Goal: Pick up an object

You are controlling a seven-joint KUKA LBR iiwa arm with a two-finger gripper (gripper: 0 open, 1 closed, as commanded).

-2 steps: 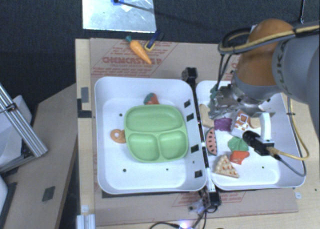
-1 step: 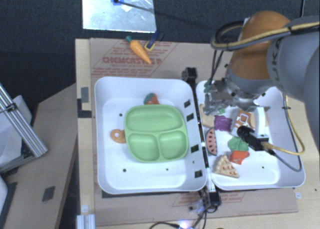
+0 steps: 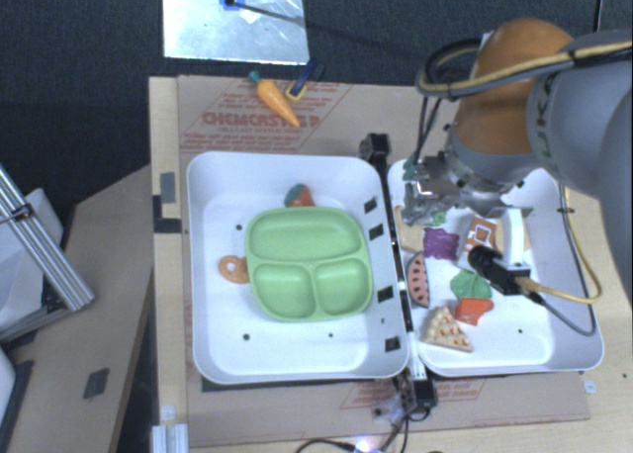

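Observation:
My gripper (image 3: 427, 210) hangs low over the upper left part of the right bin (image 3: 554, 342), under the grey arm with the orange band. Just below it lie a purple toy (image 3: 440, 242), a watermelon slice (image 3: 419, 278), a green and red toy (image 3: 472, 293) and a pizza slice (image 3: 447, 329). An orange-and-white block (image 3: 482, 233) and a cream stick (image 3: 514, 231) lie to the right of the purple toy. Nothing shows between the fingers; they are too small and dark to read.
The left bin (image 3: 213, 243) holds a green divided plate (image 3: 307, 261), a small pretzel (image 3: 233, 269) and a red-green toy (image 3: 299, 195). A toy carrot (image 3: 277, 101) lies on the cardboard behind the bins. A black cable (image 3: 514, 278) crosses the right bin.

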